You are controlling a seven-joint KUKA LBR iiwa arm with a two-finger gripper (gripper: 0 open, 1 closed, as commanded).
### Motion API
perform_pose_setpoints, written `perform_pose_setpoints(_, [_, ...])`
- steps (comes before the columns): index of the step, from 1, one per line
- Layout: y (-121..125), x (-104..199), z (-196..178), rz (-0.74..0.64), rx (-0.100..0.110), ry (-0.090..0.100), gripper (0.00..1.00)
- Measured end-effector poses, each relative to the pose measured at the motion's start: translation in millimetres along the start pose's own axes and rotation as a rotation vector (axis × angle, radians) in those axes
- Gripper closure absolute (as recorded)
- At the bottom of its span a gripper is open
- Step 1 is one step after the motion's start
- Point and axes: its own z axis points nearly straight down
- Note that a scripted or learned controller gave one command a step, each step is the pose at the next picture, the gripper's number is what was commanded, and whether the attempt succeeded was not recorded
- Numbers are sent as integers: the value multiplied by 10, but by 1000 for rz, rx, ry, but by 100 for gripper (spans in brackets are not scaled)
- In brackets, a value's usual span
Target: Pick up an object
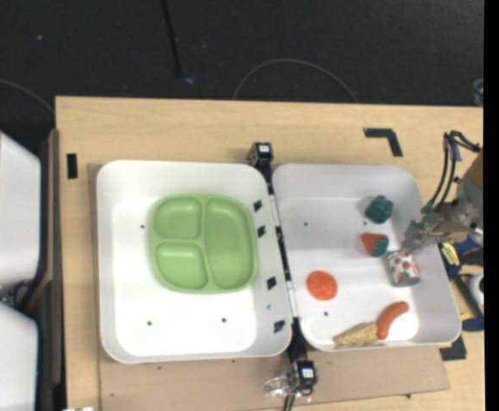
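Note:
The right bin holds several small objects. A teal lump lies near its far right. Just below it is a red strawberry-like piece, and an orange-red disc sits toward the middle. A reddish sausage and a tan wedge rest by the front edge. A small pale object with red spots lies near the right wall. My gripper reaches in from the right, right above that pale object and beside the strawberry piece.
The left bin carries a green divided plate. Black clips line the seam between the bins. Cables and arm parts crowd the right bin's right wall. A white box stands at the far left.

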Motion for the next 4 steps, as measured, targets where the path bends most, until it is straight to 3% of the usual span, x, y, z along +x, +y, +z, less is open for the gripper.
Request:
perform_pose_setpoints(1, [22, -15, -444, 0, 0, -1, 100])
perform_pose_setpoints(4, [-195, 1645, -401, -3, 6, 4, 100])
